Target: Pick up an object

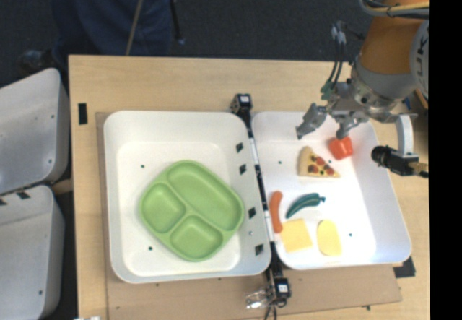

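Gripper [330, 123]: we log it spread open, grasping nothing, over the right bin [382, 235] near its far edge. Red block [341, 147]: just beside one finger, toward the bin's right edge. Pizza slice [317, 165]: nearer the bin's middle, tip pointing up toward the gripper. We judge the block closest.

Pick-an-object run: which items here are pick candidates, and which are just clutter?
Pick candidates, all in the right bin:
red block, right by the gripper
pizza slice
green pepper
orange carrot-like stick
yellow square
yellow oval piece

Lying about:
green divided plate, in the left bin; likely too big to grip
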Controlling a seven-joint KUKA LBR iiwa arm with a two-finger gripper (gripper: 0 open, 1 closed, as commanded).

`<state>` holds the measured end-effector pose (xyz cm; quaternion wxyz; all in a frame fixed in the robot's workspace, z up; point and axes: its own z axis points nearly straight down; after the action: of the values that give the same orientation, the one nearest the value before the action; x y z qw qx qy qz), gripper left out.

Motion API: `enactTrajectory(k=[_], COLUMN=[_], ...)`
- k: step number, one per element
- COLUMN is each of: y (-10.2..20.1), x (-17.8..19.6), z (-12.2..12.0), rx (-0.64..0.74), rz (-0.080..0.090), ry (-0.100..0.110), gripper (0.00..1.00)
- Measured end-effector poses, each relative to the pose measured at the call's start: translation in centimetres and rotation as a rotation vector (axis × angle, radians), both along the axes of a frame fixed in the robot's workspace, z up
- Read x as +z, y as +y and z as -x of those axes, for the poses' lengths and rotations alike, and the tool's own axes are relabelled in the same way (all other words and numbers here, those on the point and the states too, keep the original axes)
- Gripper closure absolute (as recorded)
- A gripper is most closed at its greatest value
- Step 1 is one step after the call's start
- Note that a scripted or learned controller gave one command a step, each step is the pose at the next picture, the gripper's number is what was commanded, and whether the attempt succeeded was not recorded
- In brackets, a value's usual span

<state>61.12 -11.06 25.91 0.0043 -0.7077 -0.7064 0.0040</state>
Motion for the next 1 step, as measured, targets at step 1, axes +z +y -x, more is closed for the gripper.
enactTrajectory(k=[1], y=[0.01], x=[0.72], z=[-0.2], rx=[0.003], rz=[0.001], ry=[-0.012], gripper=[0.0])
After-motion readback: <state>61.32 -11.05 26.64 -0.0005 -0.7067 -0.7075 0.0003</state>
